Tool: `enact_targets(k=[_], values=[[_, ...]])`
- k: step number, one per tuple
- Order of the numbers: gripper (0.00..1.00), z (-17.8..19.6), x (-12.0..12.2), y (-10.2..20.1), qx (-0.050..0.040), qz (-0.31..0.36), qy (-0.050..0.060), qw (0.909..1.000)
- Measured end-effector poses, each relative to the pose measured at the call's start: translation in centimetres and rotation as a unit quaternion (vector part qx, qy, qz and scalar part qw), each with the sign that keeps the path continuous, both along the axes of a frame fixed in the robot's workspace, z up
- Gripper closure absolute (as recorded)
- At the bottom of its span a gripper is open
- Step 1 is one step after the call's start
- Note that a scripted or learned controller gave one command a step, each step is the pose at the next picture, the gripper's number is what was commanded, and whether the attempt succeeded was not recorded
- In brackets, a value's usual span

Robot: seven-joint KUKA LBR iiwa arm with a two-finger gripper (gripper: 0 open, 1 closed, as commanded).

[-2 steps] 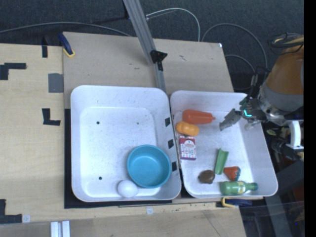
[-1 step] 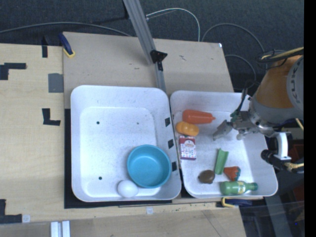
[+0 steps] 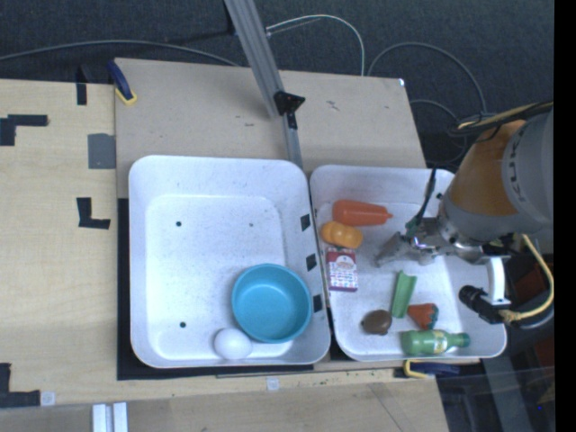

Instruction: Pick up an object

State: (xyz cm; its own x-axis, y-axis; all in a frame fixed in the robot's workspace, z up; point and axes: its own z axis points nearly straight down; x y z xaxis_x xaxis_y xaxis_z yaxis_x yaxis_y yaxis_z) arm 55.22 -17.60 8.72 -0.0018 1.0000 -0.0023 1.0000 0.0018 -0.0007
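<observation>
My gripper (image 3: 389, 248) hangs over the middle of the right bin (image 3: 378, 176), reaching in from the right under the orange-banded wrist. It points left, above the bare floor between the orange carrot (image 3: 361, 212) and the green stick (image 3: 402, 292). Nothing shows in its grasp. Left of it lie a yellow-orange fruit (image 3: 342, 234) and a small red carton (image 3: 342, 270). Near the front wall lie a brown lump (image 3: 376, 322), a small red piece (image 3: 422, 314) and a green bottle (image 3: 433, 340) on its side.
The left bin (image 3: 180, 214) holds a blue bowl (image 3: 270, 302) and a white ball (image 3: 232, 342) at its front right. A grey pole (image 3: 256, 43) slants down from the top to the bins' shared back corner. Cables trail behind the right bin.
</observation>
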Motion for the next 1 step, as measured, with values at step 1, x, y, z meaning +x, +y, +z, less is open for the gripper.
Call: enact_targets(k=[1], values=[[1.00,1.19,0.04,0.09,0.0010,0.001,0.000,1.0000]])
